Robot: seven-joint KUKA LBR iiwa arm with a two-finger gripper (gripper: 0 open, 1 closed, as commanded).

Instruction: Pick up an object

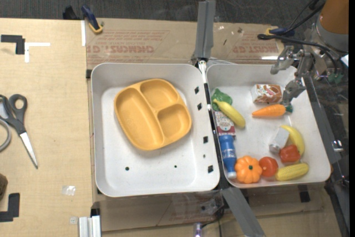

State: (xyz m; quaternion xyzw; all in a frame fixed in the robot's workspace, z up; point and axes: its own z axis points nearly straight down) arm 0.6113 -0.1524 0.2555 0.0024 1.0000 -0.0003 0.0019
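The right white bin [317,119] holds several toy foods. Among them are an orange carrot [269,112], a red-and-white packet [266,93], a yellow banana [231,113] beside a green piece [220,95], and a red-white-blue tube [226,140]. An orange pumpkin [248,169], a red tomato [268,166], a second banana [295,139] and a yellow piece [292,172] lie toward the near edge. My gripper [280,85] hangs open above the bin's far right part, over the packet and the carrot's green end. Nothing is between its fingers.
The left bin [105,164] holds an orange divided plate [153,114]. A grey divider bar [204,36] runs between the bins at the back. Scissors [20,126] lie on the wooden bench at the left, and a blue clamp [91,18] sits on the cardboard's far left corner.
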